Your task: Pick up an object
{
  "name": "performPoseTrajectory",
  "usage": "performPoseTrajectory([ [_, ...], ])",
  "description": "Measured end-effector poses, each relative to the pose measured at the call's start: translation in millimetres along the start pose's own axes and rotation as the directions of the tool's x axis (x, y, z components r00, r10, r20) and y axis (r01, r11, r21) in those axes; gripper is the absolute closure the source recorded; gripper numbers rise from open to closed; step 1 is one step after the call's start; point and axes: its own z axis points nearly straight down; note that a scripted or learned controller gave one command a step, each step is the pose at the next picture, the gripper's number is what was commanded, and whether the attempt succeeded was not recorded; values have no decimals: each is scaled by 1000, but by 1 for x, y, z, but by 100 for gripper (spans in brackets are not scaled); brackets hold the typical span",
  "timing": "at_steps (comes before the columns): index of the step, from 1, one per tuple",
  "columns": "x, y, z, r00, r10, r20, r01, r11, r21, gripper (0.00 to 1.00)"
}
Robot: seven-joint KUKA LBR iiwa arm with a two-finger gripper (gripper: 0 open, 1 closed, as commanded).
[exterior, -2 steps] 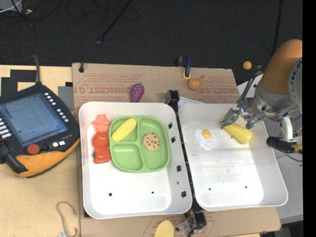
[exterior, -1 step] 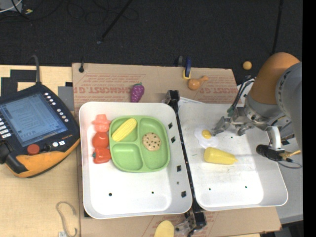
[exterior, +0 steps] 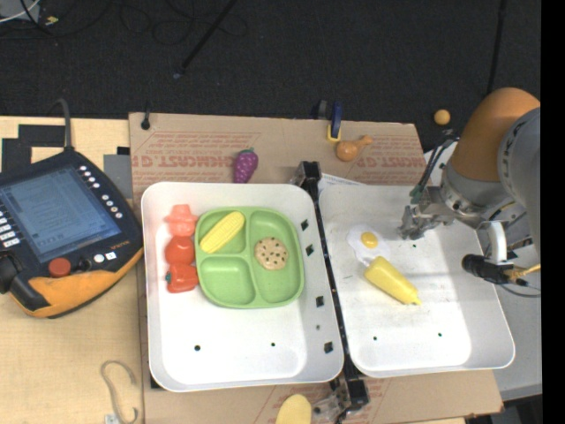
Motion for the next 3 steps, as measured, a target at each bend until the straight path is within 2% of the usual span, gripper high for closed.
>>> performPoseTrajectory([
  [3,7,7,-129,1000,8,1,-8,1000,-3,100],
])
